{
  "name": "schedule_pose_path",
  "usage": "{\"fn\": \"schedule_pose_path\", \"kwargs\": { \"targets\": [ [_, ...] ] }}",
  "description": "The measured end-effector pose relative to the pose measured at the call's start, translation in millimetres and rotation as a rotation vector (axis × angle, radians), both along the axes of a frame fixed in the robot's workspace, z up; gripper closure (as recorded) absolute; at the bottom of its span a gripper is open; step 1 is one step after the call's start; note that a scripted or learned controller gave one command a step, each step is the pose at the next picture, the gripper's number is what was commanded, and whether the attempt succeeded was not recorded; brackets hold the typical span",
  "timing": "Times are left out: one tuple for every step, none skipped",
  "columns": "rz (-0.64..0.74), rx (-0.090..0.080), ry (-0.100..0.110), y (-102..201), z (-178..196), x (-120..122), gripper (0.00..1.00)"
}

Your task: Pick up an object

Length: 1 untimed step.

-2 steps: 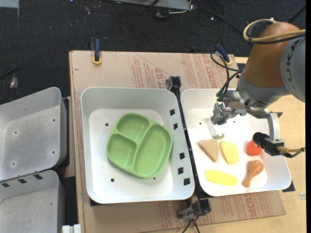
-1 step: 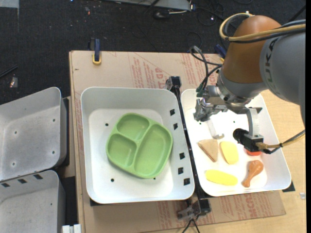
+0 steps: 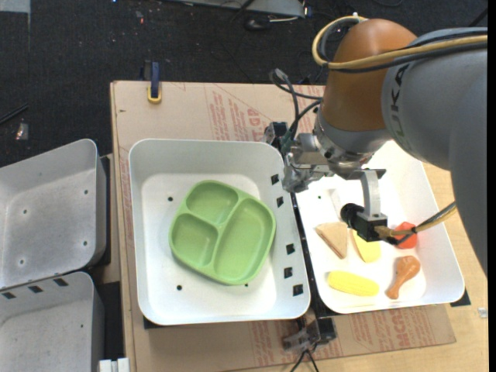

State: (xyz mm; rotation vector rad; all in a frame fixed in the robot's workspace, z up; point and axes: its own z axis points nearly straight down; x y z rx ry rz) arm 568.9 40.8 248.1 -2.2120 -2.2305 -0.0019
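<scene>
Over the right bin (image 3: pixel 438 231) on the desk (image 3: pixel 194 103), at its far-left corner, the gripper (image 3: pixel 297 173) hovers, likely approaching; open or closed, I cannot tell. Next: lower onto the bread wedge (image 3: pixel 333 239).

Green plate (image 3: pixel 223 231): three compartments, flat, open side up, middle of left bin (image 3: pixel 203 149), turned askew to the walls.
Right bin (image 3: pixel 432 208), five small toy-food pieces, all in the near half:
- tan triangular wedge (image 3: pixel 334 239), flat, leftmost;
- pale yellow wedge (image 3: pixel 366 249), just beside the tan one, top edge hidden;
- yellow oblong piece (image 3: pixel 353 284), lying crosswise, near the front wall;
- orange-brown drumstick (image 3: pixel 402 273), tilted, thin end toward the front;
- red-orange piece (image 3: pixel 406 236), behind the drumstick, partly hidden.
</scene>
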Motion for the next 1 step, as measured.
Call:
{"fn": "schedule_pose_path", "kwargs": {
  "targets": [
    [0.0,0.0,-0.001,52.9,1.5,8.8,1.0]
  ]
}}
